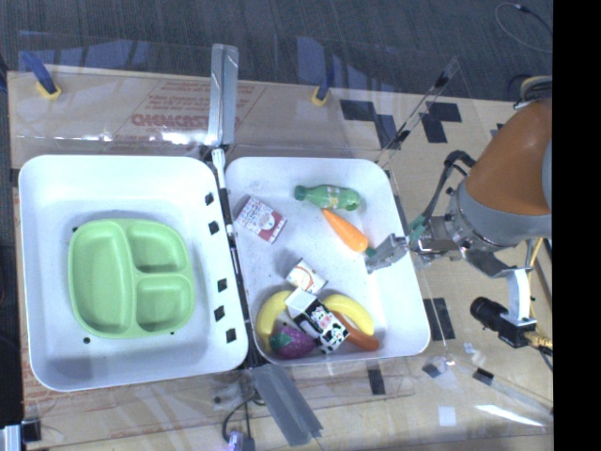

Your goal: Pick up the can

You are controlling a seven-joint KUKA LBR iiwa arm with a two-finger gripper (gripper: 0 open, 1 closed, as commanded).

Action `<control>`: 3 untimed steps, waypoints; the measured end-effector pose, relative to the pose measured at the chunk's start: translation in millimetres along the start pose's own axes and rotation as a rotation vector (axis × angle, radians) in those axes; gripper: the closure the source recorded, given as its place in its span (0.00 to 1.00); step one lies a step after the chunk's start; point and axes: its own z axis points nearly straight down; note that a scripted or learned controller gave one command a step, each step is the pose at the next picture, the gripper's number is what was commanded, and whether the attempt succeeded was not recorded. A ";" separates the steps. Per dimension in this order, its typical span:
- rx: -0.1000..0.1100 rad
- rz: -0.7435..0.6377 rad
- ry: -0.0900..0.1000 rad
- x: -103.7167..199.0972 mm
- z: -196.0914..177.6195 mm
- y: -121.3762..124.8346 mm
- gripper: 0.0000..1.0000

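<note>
Writing: mirrored red lettering shows on the clear sheet at the far edge of the table (282, 111), reversed and too faint to read. A small red-and-white carton (259, 219) in the right bin (406, 294) carries print too small to make out. A black-and-white cow-patterned carton (317, 321) lies near the bin's front, beside a small white-and-orange box (305, 276).

Can: no object in the right bin can be identified as a can with confidence. Other contents: green bottle (328, 195) lying on its side at the far end, carrot (346, 230) just beside it, yellow banana (349, 310) and a purple item (293, 340) at the front, crowded against the cartons.

Left bin (38, 280) holds a green divided plate (131, 277).

Arm: reaches in from the right, orange band (512, 158) above the grey wrist. Gripper (386, 252) sits at the right bin's right wall, near the carrot. Jaws: opening cannot be told; nothing seen between them.

Surface: wooden table with black tape marks; dark carpet beyond.
</note>
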 end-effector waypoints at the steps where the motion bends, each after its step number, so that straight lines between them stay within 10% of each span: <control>1: 0.002 0.096 0.000 81.1 85.0 41.1 0.00; 2: 0.002 0.093 0.000 111.5 146.1 66.9 0.00; 3: 0.003 0.296 0.001 74.8 146.1 30.4 0.00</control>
